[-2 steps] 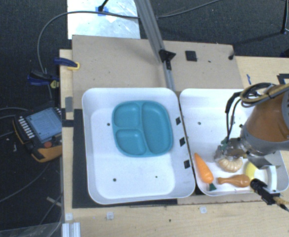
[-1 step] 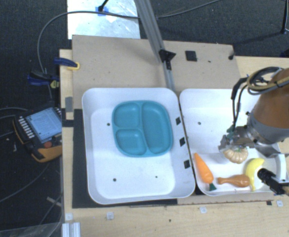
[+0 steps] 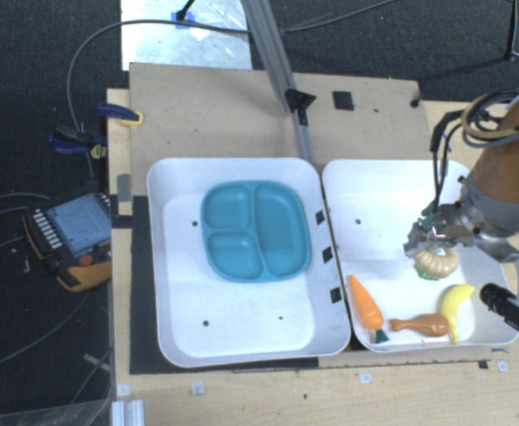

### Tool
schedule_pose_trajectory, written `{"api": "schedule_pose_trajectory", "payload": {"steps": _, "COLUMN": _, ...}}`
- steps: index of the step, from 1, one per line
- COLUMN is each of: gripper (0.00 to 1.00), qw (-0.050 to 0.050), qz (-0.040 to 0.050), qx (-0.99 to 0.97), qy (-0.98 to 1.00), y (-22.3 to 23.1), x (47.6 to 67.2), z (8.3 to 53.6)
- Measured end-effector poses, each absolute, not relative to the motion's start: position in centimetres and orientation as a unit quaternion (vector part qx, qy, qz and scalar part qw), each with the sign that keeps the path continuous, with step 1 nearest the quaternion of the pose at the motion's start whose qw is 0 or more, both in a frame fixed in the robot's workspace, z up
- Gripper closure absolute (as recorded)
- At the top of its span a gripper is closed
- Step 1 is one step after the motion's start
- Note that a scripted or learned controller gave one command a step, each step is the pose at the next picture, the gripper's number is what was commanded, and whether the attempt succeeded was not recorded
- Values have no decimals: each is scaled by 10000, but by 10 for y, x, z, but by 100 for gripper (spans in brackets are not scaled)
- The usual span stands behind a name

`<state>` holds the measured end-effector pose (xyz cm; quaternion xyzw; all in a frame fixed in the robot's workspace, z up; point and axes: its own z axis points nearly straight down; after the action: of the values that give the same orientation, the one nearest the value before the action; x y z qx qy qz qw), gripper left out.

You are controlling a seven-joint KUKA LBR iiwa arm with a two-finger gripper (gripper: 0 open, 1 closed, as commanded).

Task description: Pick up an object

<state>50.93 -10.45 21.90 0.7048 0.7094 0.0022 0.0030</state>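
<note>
Blue plate (image 3: pixel 256 231) in left bin (image 3: pixel 175 327), no legible writing

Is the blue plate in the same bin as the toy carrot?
No. The blue plate lies in the left bin, and the carrot lies in the right bin.

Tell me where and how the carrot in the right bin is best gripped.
Probably across its thick orange middle, from straight above. The carrot lies flat near the right bin's left wall, tapering toward its green end, so the midsection looks widest and steadiest. Closing the fingers across its narrow width seems best; the drumstick sits near the green tip, so stay clear of that end.
</note>
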Motion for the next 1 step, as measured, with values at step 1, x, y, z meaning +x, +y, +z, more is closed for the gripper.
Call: {"api": "schedule_pose_trajectory", "payload": {"steps": 1, "gripper": 100, "qw": 20, "qz": 15, "qx": 7050, "qy": 7092, "y": -105, "x": 511, "z": 245}}
